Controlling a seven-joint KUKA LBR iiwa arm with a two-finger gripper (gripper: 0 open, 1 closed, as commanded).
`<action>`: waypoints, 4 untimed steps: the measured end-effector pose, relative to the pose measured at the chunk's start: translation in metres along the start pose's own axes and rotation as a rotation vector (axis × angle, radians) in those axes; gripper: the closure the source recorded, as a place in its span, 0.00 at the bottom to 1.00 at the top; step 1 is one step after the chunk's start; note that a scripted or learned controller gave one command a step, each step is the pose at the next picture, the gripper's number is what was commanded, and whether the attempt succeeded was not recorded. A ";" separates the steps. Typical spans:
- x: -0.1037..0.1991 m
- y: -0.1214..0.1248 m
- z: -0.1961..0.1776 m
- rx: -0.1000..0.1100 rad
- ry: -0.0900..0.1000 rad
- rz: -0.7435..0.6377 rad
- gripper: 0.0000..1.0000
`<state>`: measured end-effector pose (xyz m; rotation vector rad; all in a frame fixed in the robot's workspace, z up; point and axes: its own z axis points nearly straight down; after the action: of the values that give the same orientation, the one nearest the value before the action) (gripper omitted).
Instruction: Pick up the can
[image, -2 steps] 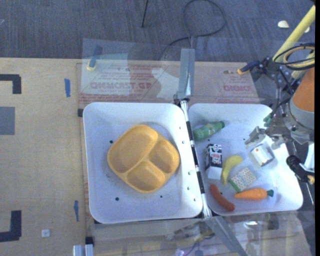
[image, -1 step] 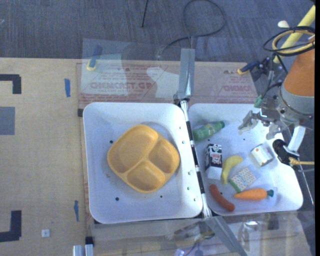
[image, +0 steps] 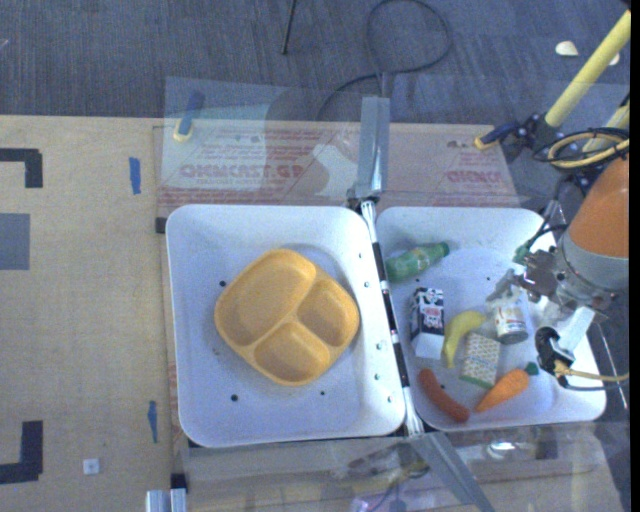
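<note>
The can (image: 511, 323) is small and pale with a reddish label. It stands upright in the right bin (image: 470, 228), toward its right side. My gripper (image: 516, 290) hangs just above and slightly behind the can, at the end of the grey arm with the orange band (image: 603, 222) that reaches in from the right. The can rests on the bin floor, with its top close under the gripper.
Around the can lie a banana (image: 458, 333), a tan square snack (image: 480, 356), a carrot (image: 502, 390), a red sausage (image: 442, 395), a small milk carton (image: 429, 312) and a green bottle (image: 415, 260). The left bin (image: 200, 400) holds a yellow divided plate (image: 287, 316).
</note>
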<state>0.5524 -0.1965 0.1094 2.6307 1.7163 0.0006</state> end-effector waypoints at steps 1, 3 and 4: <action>-0.025 -0.051 0.021 -0.005 0.007 0.075 0.00; 0.005 0.003 0.010 -0.009 0.001 0.039 1.00; 0.005 0.003 0.010 -0.009 0.001 0.039 0.00</action>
<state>0.5568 -0.1930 0.0994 2.6583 1.6611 0.0095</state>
